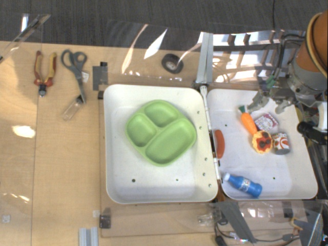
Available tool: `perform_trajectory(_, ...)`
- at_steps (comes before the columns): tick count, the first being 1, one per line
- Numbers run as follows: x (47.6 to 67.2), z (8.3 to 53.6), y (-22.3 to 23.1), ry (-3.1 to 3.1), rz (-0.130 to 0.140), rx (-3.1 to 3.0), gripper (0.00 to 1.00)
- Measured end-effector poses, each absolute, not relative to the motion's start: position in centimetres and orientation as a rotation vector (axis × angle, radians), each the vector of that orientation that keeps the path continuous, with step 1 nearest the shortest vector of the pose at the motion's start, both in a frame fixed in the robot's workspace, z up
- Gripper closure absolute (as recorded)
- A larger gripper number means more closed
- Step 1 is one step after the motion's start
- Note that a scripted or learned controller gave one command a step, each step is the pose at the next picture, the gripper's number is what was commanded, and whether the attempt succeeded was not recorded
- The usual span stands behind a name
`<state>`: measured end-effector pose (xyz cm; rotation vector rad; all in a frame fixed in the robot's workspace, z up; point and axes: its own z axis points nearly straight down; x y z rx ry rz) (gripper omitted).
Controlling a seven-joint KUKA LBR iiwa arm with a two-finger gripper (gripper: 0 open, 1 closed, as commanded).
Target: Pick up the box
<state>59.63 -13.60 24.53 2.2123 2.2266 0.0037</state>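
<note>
A small white box with maroon print (266, 121) lies in the right bin (228, 152), toward its far side. An orange carrot (248, 122) lies against the box's left side. A yellow and orange toy (262, 142) and a small red and white can (281, 143) sit just in front of the box. My gripper (267, 106) hangs just beyond the box, over the bin's far part. It is open, one finger (254, 105) angling left and the other to the right, and nothing is between them.
A blue bottle (245, 185) lies at the right bin's front. A red sausage-like toy (220, 143) rests along the divider. The left bin (118, 178) holds a green divided plate (161, 131). Pliers (43, 70) and scissors (77, 69) lie on the bench at far left.
</note>
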Motion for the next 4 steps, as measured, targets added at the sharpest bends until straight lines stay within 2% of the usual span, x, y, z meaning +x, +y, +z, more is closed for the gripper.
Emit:
perform_trajectory(1,62.9,10.4,-17.4,2.314,0.018,2.096,0.00)
perform_trajectory(2,65.0,9.9,-20.3,2.357,0.024,2.039,0.00)
perform_trajectory(3,61.0,17.8,-20.5,2.338,0.007,2.086,0.00)
perform_trajectory(4,62.3,10.4,-20.5,2.290,0.015,2.124,0.00)
